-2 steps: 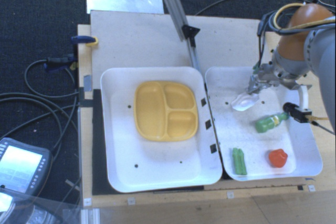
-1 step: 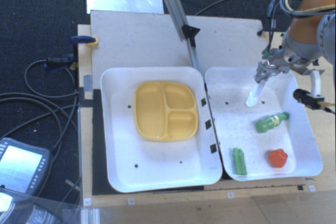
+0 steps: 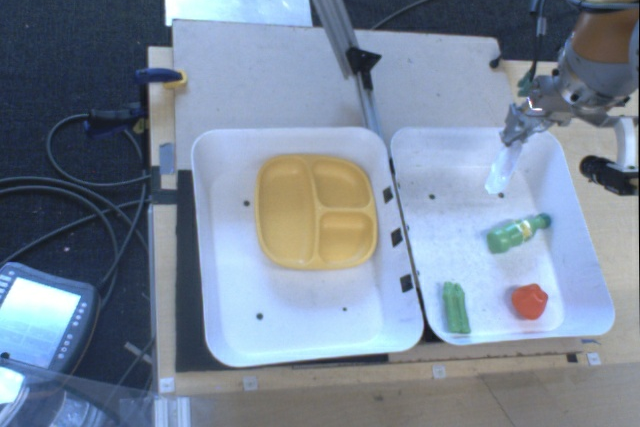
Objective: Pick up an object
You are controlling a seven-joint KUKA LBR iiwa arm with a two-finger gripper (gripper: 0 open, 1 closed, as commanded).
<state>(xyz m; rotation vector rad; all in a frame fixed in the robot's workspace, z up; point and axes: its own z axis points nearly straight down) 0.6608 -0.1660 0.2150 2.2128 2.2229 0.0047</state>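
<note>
Three loose items sit in the right bin: a green bottle lying on its side mid-bin, a green pod-like piece near the front-left corner, and a red lumpy piece near the front-right. A fourth thing, a pale translucent strip, hangs tilted just below the gripper, upper end right at the fingertips, lower end reaching toward the bin floor. It looks pinched between the fingers, so I judge the gripper closed narrow on it, tho the contact pt is small in the camera view and the hold may be marginal.

Handling, as a guess: the strip looks light, thin, prob plastic, maybe a bit flexible & slick. Held by one end it can swing or slip out; a grasp nearer its middle would be steadier. If it drops, the alternatives differ: bottle is round, likely to roll, best taken across the body, not the cap end. Red piece is compact, looks rigid, easy to pinch from either side. Pod piece is narrow and low, so fingers should straddle its short axis.

Left bin holds one yellow divided tray, three compartments, nothing in them, lying flat approx centre, well apart from the gripper. The arm comes in over the right bin's back-right corner.
</note>
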